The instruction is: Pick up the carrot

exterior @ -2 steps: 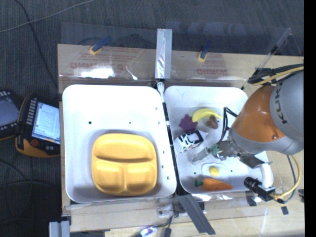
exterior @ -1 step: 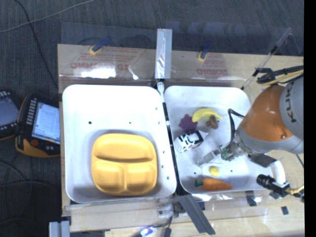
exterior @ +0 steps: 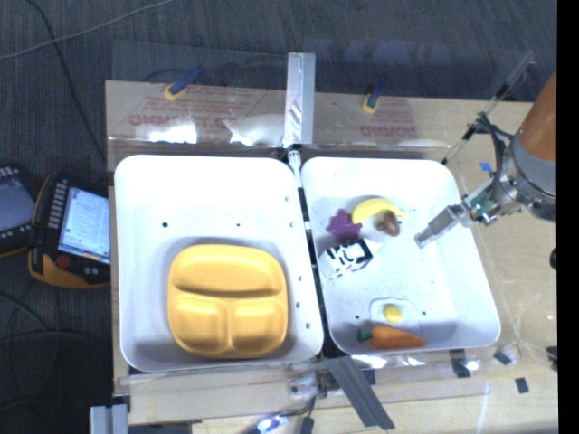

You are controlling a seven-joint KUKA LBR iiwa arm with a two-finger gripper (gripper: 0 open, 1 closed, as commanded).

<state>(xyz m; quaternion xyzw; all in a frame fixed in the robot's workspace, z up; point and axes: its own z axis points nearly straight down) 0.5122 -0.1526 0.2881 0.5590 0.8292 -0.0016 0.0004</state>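
The orange carrot (exterior: 396,337) with a green top lies flat near the front edge of the right bin (exterior: 470,278), pointing right. My gripper (exterior: 432,229) hangs over the right side of that bin, well behind the carrot and to its right, slanting down toward the bin's middle. Nothing is visibly held by it. The arm comes in from the right edge with its orange band at the upper right.
A small yellow-and-white piece (exterior: 392,312) sits just behind the carrot. A banana (exterior: 374,210), a brown lump (exterior: 389,225), a purple toy (exterior: 342,224) and a black-and-white item (exterior: 348,256) cluster at the bin's back left. A yellow divided tray (exterior: 229,297) rests in the left bin (exterior: 145,197).
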